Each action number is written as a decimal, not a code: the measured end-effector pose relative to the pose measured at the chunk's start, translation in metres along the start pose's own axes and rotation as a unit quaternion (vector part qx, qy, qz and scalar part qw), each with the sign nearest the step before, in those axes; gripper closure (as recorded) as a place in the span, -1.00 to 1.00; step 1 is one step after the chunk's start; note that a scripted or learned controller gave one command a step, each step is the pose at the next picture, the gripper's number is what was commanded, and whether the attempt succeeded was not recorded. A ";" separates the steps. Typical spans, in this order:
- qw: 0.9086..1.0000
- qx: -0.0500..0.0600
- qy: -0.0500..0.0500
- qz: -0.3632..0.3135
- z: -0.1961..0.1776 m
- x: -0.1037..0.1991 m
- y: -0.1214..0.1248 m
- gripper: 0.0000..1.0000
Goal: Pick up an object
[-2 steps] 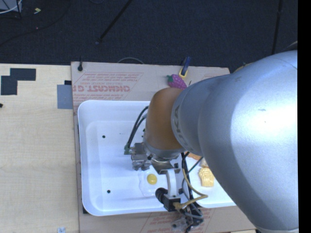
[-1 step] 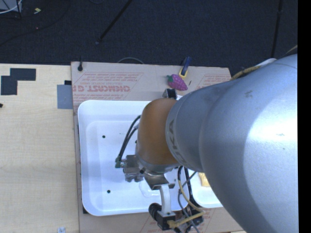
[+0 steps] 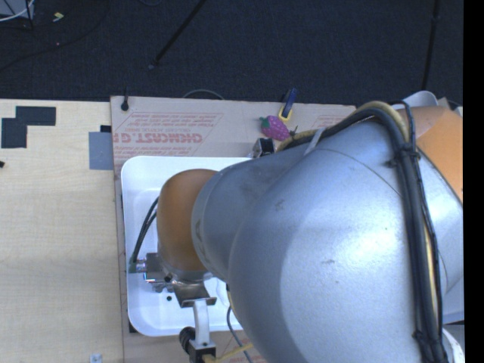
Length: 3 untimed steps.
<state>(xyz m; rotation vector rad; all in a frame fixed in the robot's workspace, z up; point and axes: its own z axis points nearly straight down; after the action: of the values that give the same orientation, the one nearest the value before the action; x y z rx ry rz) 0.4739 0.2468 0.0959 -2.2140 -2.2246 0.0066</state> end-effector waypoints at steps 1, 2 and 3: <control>1.000 -0.003 0.001 0.003 -0.074 -0.006 0.003 1.00; 1.000 -0.010 0.003 0.002 -0.206 -0.007 0.063 1.00; 1.000 -0.007 0.001 0.002 -0.277 -0.021 0.139 1.00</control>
<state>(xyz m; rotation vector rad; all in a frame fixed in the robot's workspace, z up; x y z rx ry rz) 0.6140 0.2271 0.3727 -2.2246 -2.2268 -0.0117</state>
